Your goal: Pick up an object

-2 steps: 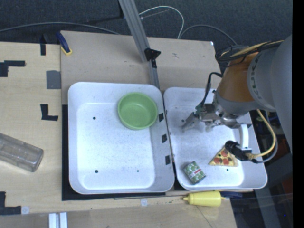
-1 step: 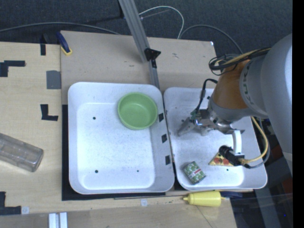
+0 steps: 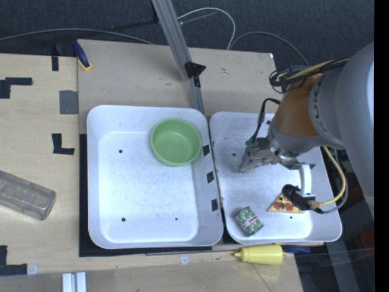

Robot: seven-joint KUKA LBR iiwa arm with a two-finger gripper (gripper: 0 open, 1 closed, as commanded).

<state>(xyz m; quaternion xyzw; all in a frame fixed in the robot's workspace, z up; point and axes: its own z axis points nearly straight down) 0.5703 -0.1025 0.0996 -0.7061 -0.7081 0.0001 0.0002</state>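
Gripper: the grey two-finger gripper [image 3: 248,161] hangs low over the bare floor of the right shallow white bin [image 3: 231,129]; whether it is apart or together cannot be told, and nothing is seen held in it.
Nearest object: a small green patterned packet [image 3: 248,220] lies below the gripper, near the bin's front wall, well apart from it.
Handling, packet: likely light and soft, a little crushable; best taken across its short sides.
Second object: a toy pizza slice, yellow and red [image 3: 284,204], lies below and to the right of the gripper, just beside the arm's black fitting.
Handling, slice: probably stiff, thin and flat, so hard to get under; pinch across its narrow tip.
Third object: a pale green plastic bowl [image 3: 176,142] sits to the gripper's left, in the left white bin [image 3: 103,181].
Handling, bowl: light, rigid, slick; take it by the rim.
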